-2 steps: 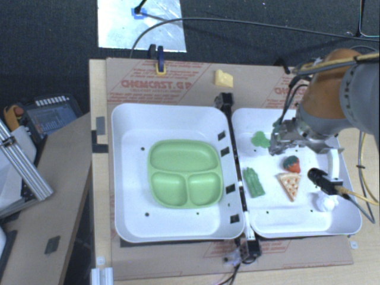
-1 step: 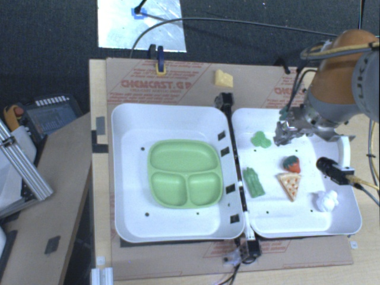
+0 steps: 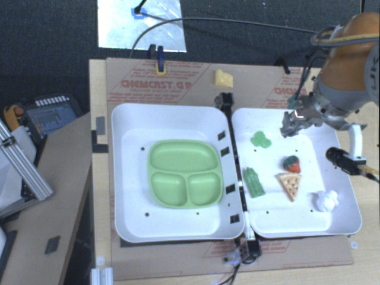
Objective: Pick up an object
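My gripper point(image 3: 291, 126) hangs over the back of the right bin point(image 3: 344, 218), with nothing visibly between its fingers. Just left of it and slightly lower lies a small green leafy piece point(image 3: 260, 139). Toward the front of it sits a red and green strawberry-like toy point(image 3: 291, 163), with an orange pizza slice point(image 3: 290, 185) below that. A long green piece point(image 3: 254, 182) rests by the bin's left wall. A white crumpled object point(image 3: 326, 200) lies at the front right.
The left bin point(image 3: 127, 159) holds a green divided plate point(image 3: 183, 173). A yellow block point(image 3: 224, 78) lies on the cardboard behind the bins. A control pendant point(image 3: 50, 116) sits on the side table at left.
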`<state>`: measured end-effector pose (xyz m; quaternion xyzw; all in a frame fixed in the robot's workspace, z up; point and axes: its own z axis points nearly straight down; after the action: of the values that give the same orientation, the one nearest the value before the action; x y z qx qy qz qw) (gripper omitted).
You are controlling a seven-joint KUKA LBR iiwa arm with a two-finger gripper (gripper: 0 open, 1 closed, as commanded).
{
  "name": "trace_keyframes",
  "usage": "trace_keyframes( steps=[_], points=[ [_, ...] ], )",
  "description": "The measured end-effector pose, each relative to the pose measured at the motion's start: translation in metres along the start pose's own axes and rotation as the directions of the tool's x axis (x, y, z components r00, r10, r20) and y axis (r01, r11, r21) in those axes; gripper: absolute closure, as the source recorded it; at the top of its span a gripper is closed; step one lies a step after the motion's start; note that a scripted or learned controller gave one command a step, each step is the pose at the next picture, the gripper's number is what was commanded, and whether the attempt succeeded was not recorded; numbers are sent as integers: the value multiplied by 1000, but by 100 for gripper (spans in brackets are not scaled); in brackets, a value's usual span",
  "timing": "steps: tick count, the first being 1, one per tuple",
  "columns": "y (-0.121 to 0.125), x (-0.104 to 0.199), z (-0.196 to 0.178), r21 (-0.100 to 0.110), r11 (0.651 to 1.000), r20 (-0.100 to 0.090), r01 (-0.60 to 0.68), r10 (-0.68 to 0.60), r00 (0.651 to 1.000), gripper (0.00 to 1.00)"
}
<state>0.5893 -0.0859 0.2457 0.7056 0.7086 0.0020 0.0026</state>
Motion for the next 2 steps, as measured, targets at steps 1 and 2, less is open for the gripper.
trace_keyframes(
  steps=[1,2],
  points=[
    [-27,45,3,6,1000,-2,3,-3,1000,100],
    [-36,101,1,6,1000,-3,6,-6,1000,100]
  ],
)
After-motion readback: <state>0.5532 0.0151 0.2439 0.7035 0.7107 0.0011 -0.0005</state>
